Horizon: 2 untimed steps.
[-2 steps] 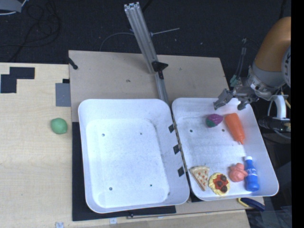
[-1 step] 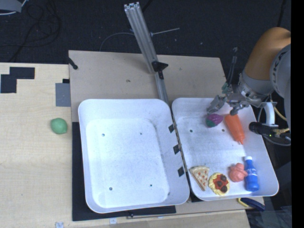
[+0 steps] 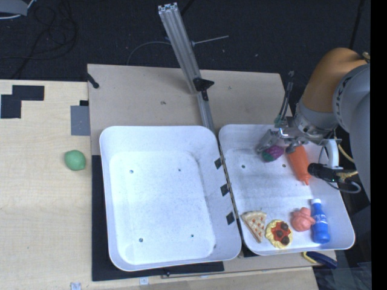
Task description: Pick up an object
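Wood surface [image 3: 36,186], two bins; end effector [image 3: 273,145] upper right, over purple toy [image 3: 272,153]. Can't tell grip; go slow & straight.

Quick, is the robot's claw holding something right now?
Gripper: down in the right bin, right at the purple toy; whether it holds it cannot be told.

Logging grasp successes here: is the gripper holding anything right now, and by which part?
Cannot be told. The gripper sits low over the purple object at the far end of the right bin, beside the orange carrot, but its hold isn't visible.
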Each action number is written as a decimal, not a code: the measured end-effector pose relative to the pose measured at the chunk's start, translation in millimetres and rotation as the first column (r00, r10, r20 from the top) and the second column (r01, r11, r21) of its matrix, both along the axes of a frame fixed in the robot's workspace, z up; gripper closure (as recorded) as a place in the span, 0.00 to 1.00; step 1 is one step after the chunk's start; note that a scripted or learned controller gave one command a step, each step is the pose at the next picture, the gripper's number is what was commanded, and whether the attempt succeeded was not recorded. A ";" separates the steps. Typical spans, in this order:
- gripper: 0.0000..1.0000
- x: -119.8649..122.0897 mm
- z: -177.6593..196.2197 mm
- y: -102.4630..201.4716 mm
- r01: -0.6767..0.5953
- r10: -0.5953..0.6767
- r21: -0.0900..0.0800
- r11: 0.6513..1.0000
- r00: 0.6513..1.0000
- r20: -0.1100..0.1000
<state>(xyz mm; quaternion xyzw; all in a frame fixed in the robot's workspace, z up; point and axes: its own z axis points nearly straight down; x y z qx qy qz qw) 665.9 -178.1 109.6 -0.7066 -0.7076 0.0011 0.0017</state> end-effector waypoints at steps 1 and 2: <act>0.00 0.0 -19.2 1.7 -0.001 0.001 0.000 1.000 1.000 0.003; 1.00 0.4 -7.8 0.8 -0.001 0.001 -0.001 1.000 1.000 0.004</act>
